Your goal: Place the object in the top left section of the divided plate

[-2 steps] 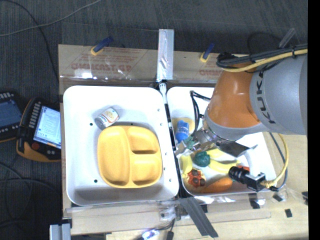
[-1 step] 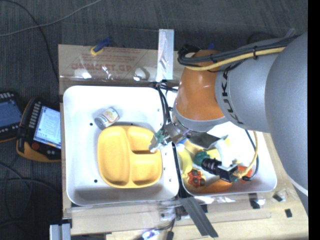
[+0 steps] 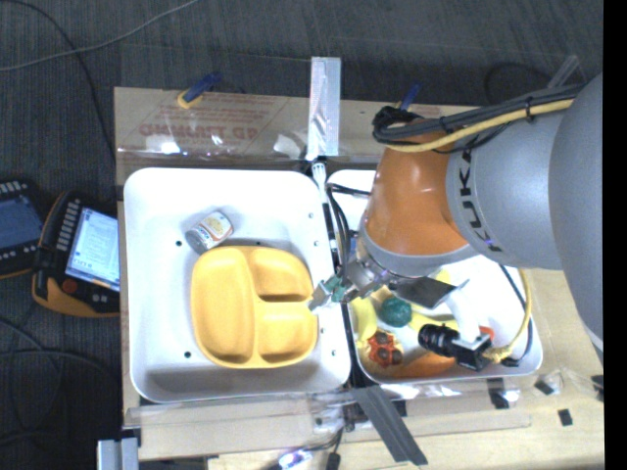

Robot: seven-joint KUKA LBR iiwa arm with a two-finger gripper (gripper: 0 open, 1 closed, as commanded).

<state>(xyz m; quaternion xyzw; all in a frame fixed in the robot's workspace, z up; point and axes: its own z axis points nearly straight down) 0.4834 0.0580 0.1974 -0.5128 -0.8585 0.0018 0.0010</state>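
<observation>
Gripper (image 3: 330,290) poised over the divider between the bins, at the yellow plate's (image 3: 220,321) right edge, upper-left section up and leftward; grasp state cannot be told.

Right bin (image 3: 524,365) largely hidden under the arm (image 3: 441,204).

Setting: robotics lab or test cell.
Floor: dark carpet (image 3: 59,380) with loose cables (image 3: 69,37).
Bench: wooden top (image 3: 245,116) bearing two white bins (image 3: 157,189).
Equipment: industrial arm (image 3: 490,194); handheld control pendant (image 3: 78,253) at left.
</observation>
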